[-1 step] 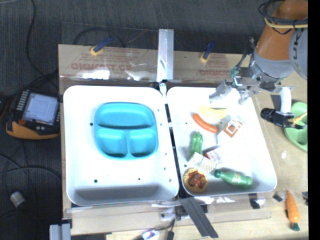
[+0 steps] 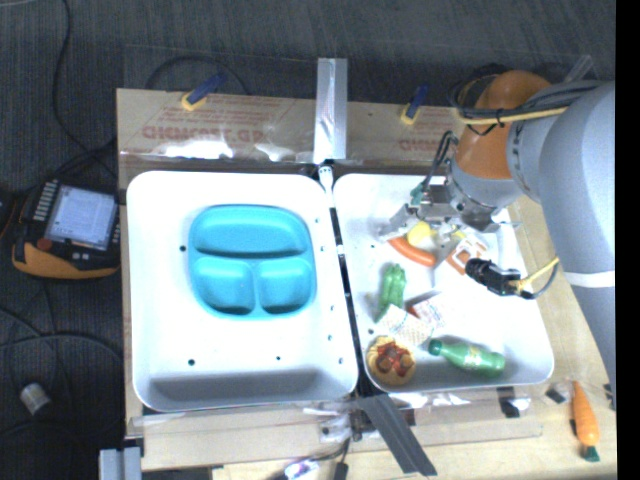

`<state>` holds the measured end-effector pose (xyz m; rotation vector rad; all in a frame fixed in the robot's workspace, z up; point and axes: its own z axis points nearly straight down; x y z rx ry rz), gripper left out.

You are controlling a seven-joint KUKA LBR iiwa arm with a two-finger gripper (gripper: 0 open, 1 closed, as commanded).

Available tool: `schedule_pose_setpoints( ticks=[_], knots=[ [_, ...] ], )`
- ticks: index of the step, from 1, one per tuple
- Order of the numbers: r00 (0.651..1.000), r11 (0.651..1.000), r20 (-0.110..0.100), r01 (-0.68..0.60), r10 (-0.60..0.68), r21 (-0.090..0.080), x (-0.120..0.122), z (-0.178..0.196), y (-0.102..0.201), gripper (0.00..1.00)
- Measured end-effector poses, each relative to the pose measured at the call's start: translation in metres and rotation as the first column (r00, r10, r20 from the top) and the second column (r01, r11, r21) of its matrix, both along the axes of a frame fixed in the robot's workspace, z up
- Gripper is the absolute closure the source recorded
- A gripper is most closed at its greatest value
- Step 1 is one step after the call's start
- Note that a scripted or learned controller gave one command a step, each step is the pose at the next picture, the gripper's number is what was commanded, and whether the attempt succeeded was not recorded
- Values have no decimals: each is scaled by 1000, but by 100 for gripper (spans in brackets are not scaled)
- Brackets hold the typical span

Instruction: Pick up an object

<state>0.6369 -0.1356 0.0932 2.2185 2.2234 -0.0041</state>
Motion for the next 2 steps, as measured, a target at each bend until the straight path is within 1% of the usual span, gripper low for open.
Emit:
schedule_pose_setpoints(
  ticks=[1,2],
  knots=[
    [1000,1000,-2,-1,1,2,0,8,1,100],
    [997,997,0,81,-81,-1,27,141,43,100]
  ],
)
